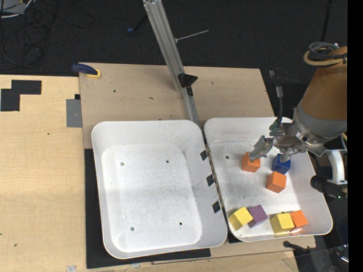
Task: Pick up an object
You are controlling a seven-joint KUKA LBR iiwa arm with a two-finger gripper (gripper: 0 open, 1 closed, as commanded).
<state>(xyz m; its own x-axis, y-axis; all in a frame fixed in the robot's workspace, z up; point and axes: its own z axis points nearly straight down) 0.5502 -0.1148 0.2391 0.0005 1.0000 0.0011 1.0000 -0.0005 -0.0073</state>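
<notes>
Jaws [271,147] spread over the right bin [317,222], one finger touching an orange cube [250,163], nothing between them. A blue cube [281,164] lies at 3 o'clock of it, another orange block [276,182] at 4 o'clock. All are matte, square-edged blocks on speckled white plastic; the tabletop [39,169] is pale wood.

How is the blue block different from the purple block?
The blue block is blue and sits in the middle of the right bin, right beside the tool; the purple block is purple and lies near the bin's front edge. The blue block touches no other block, while the purple block leans against a yellow block. Both are small cubes in the same bin.
</notes>
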